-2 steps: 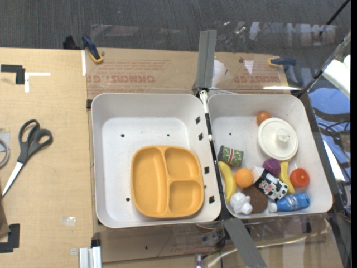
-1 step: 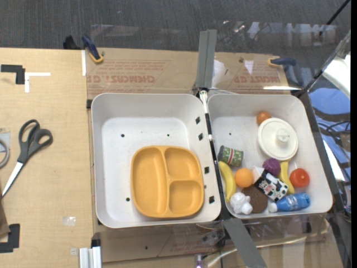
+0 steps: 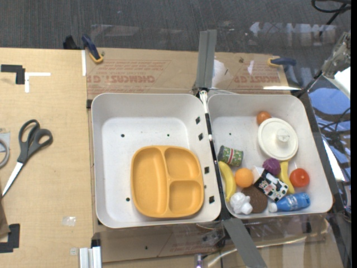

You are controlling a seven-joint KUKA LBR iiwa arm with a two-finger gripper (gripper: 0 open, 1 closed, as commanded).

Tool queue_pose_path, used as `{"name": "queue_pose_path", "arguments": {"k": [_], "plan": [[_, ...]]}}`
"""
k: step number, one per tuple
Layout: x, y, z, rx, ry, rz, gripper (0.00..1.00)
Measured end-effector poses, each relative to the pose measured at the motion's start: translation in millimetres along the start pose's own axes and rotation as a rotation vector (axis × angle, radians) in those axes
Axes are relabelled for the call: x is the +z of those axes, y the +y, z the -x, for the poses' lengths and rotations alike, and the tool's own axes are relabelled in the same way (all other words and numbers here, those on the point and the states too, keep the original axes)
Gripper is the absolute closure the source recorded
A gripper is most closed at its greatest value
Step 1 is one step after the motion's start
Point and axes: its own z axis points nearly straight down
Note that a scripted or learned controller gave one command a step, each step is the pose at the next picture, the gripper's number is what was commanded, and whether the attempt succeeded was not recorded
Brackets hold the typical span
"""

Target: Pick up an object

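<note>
- I cannot tell if the gripper is wide, narrow or holding something.
- The right bin (image 3: 237, 113) has many small things to pick from.
- A white round lid (image 3: 278, 139) sits near its far side, with a little orange ball (image 3: 263, 117) just beside it.
- A green can (image 3: 231, 156) lies near the wall between the bins, and a banana (image 3: 227, 178) lies next to it.
- An orange (image 3: 244, 177), a purple thing (image 3: 271, 166) and a red tomato (image 3: 299, 177) sit in the middle.
- A black and white box (image 3: 271, 187), a white toy (image 3: 241, 203) and a blue bottle (image 3: 293, 202) lie along the near side.
- The left bin (image 3: 111, 110) holds a yellow plate (image 3: 167, 181) with three parts.
- Scissors (image 3: 28, 141) lie on the bench, well apart from the bins.
</note>
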Motion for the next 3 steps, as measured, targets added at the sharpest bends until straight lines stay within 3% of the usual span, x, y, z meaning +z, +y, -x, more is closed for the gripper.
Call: {"name": "queue_pose_path", "arguments": {"k": [3], "plan": [[-29.0,1.5,4.0,-0.002,-0.015,0.000,1.00]]}}
